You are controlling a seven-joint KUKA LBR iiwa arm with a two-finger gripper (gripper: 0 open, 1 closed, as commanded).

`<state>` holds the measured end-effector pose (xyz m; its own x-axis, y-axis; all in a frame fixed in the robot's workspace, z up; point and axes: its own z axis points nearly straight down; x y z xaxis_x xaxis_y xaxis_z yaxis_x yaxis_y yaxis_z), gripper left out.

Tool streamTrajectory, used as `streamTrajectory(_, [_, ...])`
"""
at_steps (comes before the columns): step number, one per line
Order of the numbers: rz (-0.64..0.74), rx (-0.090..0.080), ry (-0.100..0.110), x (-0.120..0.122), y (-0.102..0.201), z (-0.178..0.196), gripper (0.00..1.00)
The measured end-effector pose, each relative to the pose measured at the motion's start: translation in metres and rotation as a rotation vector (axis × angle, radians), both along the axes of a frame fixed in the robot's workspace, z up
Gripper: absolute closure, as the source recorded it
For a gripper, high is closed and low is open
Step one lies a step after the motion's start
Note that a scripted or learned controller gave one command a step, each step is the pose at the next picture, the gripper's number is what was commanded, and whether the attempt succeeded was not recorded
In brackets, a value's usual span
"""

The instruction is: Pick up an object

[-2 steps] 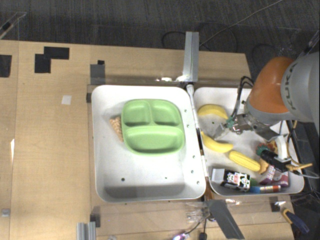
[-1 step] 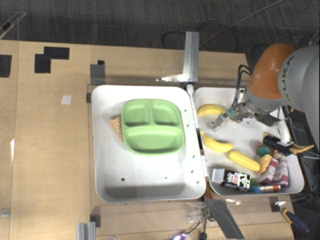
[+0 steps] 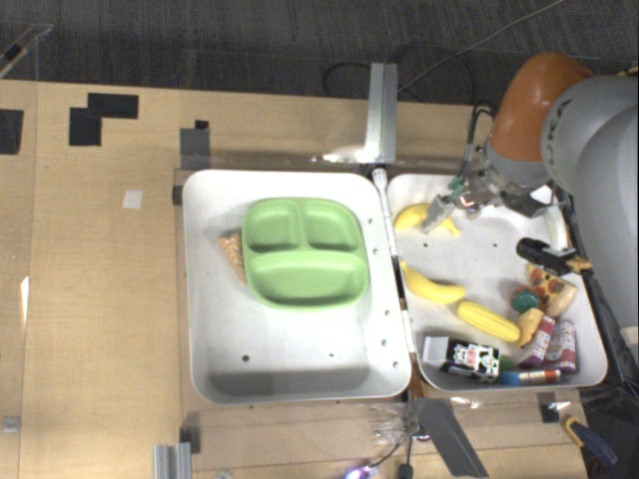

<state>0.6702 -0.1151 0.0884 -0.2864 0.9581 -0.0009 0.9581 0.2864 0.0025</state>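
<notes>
Hovering claw [image 3: 439,211] over small yellow curved banana [image 3: 411,218], right bin [image 3: 479,257] top-left; grip state unclear.

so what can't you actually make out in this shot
- Whether the gripper grips the yellow piece beside it in the right bin: camera view, too small and blurred.
- The tan object in the left bin: mostly hidden under the green divided plate.
- The cluster of small items in the right bin's corner: overlapping and blurred, too small to identify.
</notes>
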Motion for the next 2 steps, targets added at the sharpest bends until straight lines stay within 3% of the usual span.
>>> streamTrajectory(1, [0.008, 0.002, 0.014, -0.002, 0.002, 0.009, 1.00])
streamTrajectory(2, [-0.173, 0.001, -0.005, 0.000, 0.050, 0.114, 1.00])
